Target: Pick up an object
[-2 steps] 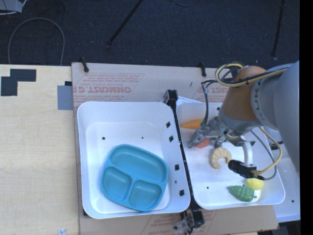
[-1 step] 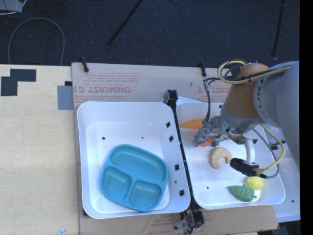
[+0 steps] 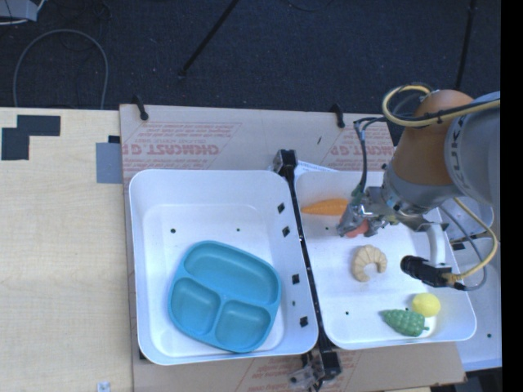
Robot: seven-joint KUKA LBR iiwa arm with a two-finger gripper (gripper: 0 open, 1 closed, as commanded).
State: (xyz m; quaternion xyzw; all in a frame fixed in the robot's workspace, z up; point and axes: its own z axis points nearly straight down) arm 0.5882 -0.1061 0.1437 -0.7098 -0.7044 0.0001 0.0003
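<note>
Hovering low in the right bin (image 3: 458, 325), the gripper (image 3: 353, 224) sits at the carrot (image 3: 325, 207)'s right end; whether it pinches anything I cannot tell. Best to centre over the carrot before closing.

Light falls evenly from overhead, bright on the 2 white bins (image 3: 214, 188) and on the pale wooden surface (image 3: 57, 243), while the dark floor (image 3: 245, 47) beyond soaks it up and goes almost black. Shadows are soft and short: a faint grey one sits under the blue tray (image 3: 225, 295), another beneath the croissant (image 3: 368, 262). The bin walls nearly wash out, losing their edges in places. The orange band (image 3: 425, 145) on the arm carries a dull sheen. The whole picture is slightly soft and grainy, with fine detail around the pincer (image 3: 353, 223) smeared.
</note>
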